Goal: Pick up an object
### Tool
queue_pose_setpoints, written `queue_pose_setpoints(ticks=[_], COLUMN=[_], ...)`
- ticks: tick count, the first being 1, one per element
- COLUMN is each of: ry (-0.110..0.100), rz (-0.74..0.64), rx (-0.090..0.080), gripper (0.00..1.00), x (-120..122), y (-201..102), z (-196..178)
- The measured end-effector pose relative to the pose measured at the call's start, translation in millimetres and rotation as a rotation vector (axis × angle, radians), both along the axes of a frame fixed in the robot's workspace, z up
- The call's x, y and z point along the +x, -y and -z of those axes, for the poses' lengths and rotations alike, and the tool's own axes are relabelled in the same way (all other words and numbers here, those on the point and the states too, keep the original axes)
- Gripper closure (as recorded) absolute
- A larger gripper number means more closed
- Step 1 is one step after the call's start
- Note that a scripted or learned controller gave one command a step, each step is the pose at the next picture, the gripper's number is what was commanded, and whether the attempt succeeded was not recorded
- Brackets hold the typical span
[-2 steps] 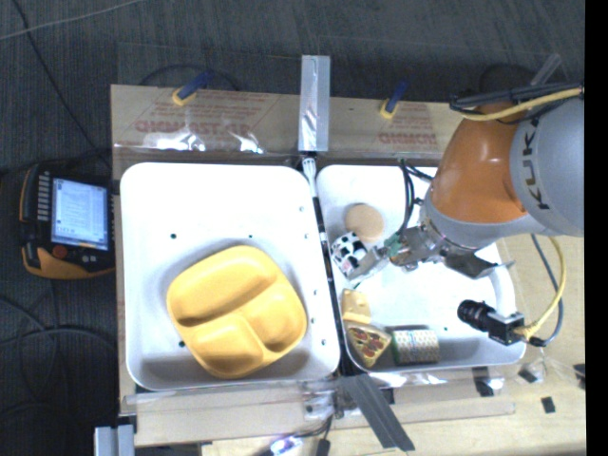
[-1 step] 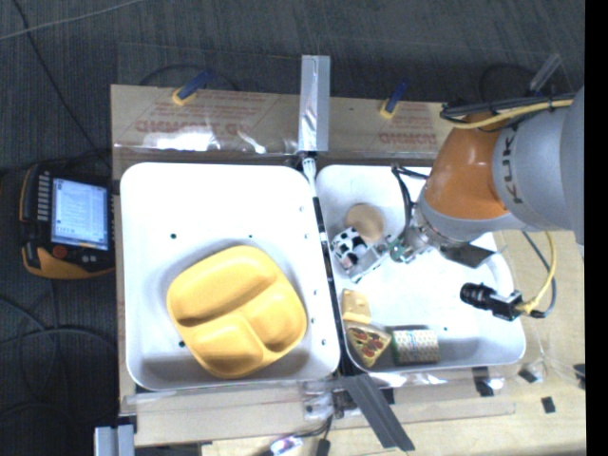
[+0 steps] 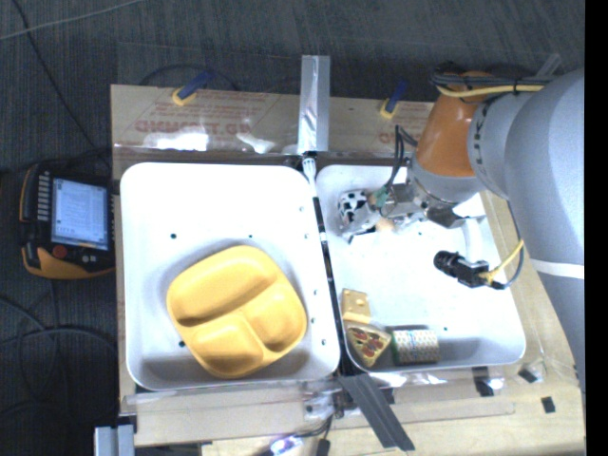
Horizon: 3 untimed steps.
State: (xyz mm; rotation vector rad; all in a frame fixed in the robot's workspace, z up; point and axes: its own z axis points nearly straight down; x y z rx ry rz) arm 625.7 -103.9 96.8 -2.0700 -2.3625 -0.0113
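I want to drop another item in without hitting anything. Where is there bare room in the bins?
Left bin: bare along the back, behind the yellow plate. Right bin: bare in the middle. Crowded at its back by the gripper and at its front-left corner by the packets.

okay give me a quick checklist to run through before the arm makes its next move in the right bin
1. Claw position: low in the right bin's far corner, beside the black-and-white spotted toy. Ok.
2. Something actually between the claw's tips: cannot tell, the wrist hides them.
3. Other targets reachable: the small food packets and the metallic can lie along the near wall, apart from the arm. Ok.
4. Cable hazard: a black connector on a yellow cable hangs over the bin. Not ok, it could snag.
5. Left bin: holds the yellow divided plate, away from the arm. Ok.
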Motion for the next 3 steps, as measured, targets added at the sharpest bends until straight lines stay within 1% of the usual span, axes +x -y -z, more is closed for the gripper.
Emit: queue_pose_setpoints(ticks=[1,2,3], ry=[-0.096,-0.081,-0.006], rz=[0.190,0.192,0.259], rx=[0.025,0.010,-0.008], gripper=[0.00,1.00,1.00], x=[26,29,43], y=[62,65,43], z=[5,-6,-115])
